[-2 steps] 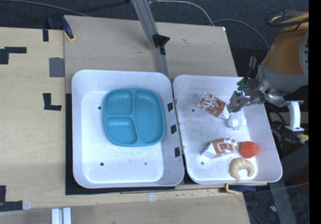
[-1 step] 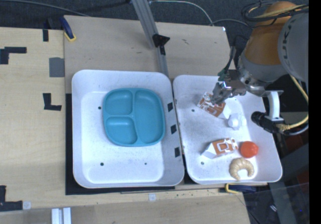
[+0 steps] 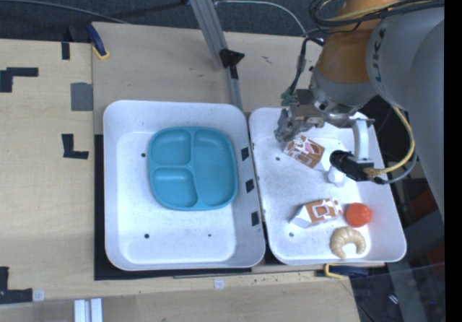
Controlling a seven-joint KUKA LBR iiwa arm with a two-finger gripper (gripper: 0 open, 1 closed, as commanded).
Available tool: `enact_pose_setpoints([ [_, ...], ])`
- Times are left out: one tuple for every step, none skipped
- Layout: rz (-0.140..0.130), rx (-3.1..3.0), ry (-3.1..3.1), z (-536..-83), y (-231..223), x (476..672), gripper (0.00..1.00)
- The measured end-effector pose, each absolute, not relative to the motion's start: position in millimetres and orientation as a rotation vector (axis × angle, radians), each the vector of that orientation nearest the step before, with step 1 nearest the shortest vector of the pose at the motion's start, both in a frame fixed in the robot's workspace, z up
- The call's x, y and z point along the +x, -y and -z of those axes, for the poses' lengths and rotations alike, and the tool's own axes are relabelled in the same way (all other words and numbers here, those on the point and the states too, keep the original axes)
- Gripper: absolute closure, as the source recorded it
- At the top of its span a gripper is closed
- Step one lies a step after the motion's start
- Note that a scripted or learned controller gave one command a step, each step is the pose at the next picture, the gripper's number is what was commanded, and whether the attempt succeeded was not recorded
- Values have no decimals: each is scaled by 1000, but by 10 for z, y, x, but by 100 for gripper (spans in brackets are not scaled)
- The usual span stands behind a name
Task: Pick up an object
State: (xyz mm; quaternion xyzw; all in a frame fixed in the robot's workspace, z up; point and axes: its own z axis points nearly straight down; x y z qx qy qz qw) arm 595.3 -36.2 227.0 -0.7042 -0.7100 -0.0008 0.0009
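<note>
You see the arm [image 3: 375, 46] reaching into the right bin [image 3: 278, 241], the left bin [image 3: 115, 169] holding a blue tray [image 3: 193, 167]. The gripper [image 3: 292, 129] sits low just beside a carton [image 3: 304, 151], probably its target; whether its claw is wide or narrow, you cannot tell. Another carton [image 3: 317, 212], a tomato [image 3: 358, 214] and a croissant [image 3: 349, 241] lie nearer. Labels are unreadable.

A blue divided plate [image 3: 193, 168] lies in the left white bin [image 3: 115, 190] on the wooden bench [image 3: 43, 190].
</note>
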Motion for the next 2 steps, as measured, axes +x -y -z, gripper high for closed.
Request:
enact_pose_setpoints([
  [0, -2214, 2227, -2266, -63, 6058, 100],
  [2, -2213, 2228, -2367, -598, 6223, 100],
])
